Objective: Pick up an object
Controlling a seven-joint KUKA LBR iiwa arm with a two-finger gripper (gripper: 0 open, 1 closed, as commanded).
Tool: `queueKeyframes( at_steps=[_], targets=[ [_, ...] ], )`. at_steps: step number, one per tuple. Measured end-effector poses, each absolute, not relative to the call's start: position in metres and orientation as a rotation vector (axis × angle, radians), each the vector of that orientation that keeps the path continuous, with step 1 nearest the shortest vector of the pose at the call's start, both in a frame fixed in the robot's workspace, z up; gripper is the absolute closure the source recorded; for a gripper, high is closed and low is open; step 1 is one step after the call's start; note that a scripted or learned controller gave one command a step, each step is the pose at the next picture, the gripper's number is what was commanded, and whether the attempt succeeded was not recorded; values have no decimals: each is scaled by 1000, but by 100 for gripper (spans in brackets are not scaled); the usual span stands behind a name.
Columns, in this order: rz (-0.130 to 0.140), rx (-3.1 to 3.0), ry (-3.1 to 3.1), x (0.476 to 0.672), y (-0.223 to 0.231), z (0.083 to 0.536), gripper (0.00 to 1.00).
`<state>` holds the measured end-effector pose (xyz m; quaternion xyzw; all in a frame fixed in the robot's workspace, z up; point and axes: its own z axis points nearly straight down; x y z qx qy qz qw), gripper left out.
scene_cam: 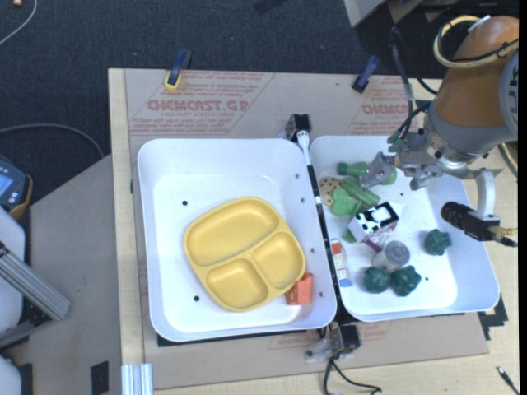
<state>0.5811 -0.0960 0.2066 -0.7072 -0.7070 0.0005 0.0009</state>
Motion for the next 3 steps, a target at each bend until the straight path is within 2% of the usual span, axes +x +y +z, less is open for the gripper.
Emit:
queueKeyframes(
  at_steps=[3],
  targets=[
    [3, -2218, -2218, 583, -104, 83, 0]
  ],
)
